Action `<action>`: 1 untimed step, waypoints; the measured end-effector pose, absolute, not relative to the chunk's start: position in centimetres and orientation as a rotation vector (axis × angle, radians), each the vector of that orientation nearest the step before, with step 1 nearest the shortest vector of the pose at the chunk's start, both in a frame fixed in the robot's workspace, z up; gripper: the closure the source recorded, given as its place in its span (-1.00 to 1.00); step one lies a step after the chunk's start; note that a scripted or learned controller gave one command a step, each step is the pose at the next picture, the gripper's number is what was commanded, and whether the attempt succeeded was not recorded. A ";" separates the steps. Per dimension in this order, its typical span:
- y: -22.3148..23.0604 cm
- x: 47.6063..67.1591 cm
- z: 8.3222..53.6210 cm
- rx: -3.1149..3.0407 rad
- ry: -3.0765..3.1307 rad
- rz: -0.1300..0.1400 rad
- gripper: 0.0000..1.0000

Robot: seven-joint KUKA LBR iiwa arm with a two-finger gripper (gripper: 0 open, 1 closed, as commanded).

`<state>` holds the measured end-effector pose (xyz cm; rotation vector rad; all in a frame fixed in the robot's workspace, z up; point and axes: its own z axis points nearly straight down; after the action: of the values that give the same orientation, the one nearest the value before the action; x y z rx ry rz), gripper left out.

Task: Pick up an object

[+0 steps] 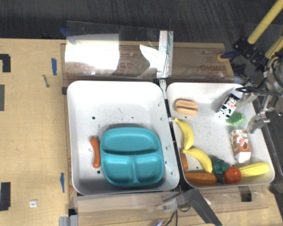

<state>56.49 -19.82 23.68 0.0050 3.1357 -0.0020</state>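
While the gripper (259, 111) hung over the right bin (212, 91), finger spread could not be determined; a green object (235, 118) lay just left, a carton (240, 145) below.

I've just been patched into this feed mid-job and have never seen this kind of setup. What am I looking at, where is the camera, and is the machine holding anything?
This is one fixed camera above a bench, looking down at a slant. Two shallow white bins sit side by side. The left bin holds a teal divided tray with a small orange sausage-shaped toy beside it. The right bin holds toy food: a hot dog, two bananas, a carrot, a tomato, a corn cob, a small carton, a green piece and a black-and-white item.

The machine is a robot arm reaching in from the right; its gripper hangs over the right bin's right side, near the green piece. I see nothing between its fingers, so it isn't holding anything as far as this view shows.
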 end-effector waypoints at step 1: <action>-22.2 57.1 10.7 0.025 3.146 0.004 -1.00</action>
<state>57.06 -22.20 10.68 0.0249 3.1464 0.0043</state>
